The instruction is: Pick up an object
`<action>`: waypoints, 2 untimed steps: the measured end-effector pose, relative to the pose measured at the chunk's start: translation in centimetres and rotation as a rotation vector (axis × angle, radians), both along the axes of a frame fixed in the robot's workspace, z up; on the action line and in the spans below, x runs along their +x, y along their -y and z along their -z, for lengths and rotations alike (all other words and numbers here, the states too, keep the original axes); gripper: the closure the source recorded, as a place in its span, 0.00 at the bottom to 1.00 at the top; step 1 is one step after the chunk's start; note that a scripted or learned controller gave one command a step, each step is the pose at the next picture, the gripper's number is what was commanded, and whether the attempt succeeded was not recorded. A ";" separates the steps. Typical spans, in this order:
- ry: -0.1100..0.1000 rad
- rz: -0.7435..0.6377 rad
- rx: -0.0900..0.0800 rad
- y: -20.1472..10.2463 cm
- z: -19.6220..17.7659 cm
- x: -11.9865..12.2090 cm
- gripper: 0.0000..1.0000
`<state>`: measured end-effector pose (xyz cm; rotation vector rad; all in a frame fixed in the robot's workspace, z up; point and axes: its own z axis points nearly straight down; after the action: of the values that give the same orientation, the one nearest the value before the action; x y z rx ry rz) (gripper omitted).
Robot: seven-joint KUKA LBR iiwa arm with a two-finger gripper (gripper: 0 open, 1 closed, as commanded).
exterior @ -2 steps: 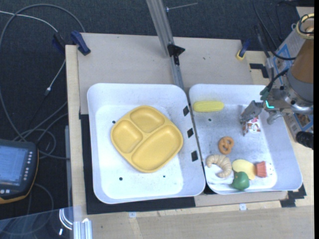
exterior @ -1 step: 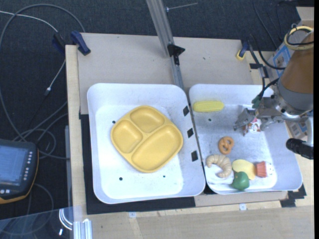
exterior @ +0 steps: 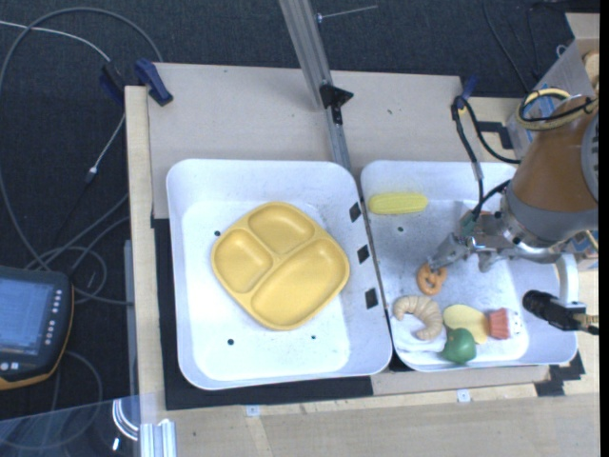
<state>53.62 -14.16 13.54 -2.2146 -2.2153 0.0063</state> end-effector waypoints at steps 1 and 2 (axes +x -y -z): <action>0.002 0.000 0.000 -0.1 4.6 -0.1 0.00; 0.010 -0.001 -0.002 -0.1 3.2 0.1 1.00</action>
<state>53.70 -14.07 10.36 -2.2200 -2.2218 -0.0024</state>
